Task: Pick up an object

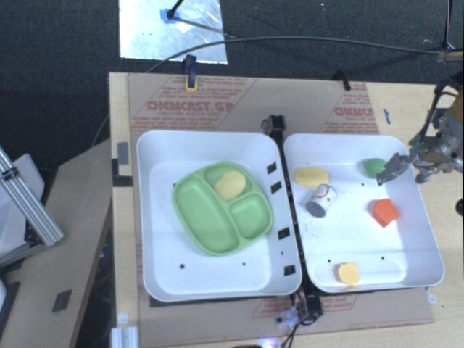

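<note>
Camera view shows the end effector [391, 168] at the right bin's [428, 263] three o'clock rim, poised just beside the green ball [373, 167], likely lining up a grasp. Whether it is spread or pressed together, I cannot tell. Nothing is held.
</note>
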Controlling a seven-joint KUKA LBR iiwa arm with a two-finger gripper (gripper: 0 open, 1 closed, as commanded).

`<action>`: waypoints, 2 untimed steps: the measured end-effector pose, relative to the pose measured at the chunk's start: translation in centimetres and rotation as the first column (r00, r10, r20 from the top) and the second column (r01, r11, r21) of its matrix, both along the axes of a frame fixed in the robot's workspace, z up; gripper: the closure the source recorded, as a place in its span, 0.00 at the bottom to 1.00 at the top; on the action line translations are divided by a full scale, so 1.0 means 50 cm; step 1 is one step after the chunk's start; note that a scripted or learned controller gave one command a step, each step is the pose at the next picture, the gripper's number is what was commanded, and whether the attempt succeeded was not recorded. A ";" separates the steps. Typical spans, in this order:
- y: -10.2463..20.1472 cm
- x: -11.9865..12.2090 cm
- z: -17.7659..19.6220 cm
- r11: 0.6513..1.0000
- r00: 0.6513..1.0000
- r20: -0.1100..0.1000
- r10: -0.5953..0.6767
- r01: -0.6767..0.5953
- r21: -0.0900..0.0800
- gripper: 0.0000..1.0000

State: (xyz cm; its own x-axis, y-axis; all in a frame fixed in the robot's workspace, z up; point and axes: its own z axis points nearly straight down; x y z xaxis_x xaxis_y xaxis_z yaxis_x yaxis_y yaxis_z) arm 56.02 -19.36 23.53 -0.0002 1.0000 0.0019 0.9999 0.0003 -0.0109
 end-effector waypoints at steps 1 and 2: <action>0.002 0.005 0.015 1.000 1.000 0.012 0.004 -0.004 -0.003 0.00; 0.013 -0.001 -0.073 1.000 1.000 0.010 0.002 -0.002 -0.002 0.00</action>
